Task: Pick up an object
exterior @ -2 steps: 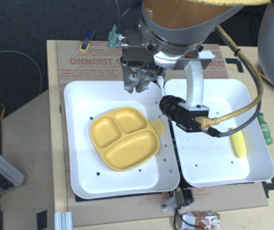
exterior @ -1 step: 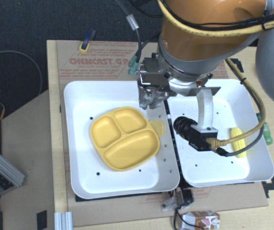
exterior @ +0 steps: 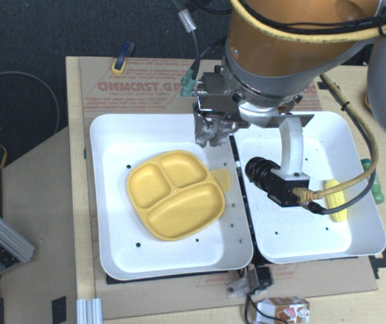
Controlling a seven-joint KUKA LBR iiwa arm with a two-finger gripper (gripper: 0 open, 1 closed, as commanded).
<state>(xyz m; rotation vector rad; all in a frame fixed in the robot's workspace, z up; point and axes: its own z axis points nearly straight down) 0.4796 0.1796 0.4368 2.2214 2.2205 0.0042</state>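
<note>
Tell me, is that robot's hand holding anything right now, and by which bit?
Cannot be told. The hand hangs over the left white bin's top right corner, just above the yellow three-compartment plastic plate; nothing shows in its grip.

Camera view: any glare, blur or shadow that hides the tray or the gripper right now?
Camera view: the orange band sits close to the lens, soft and glossy with highlights; the yellow divided tray is sharp and evenly lit; the gripper is dark, its fingers hard to read against the left bin.
</note>
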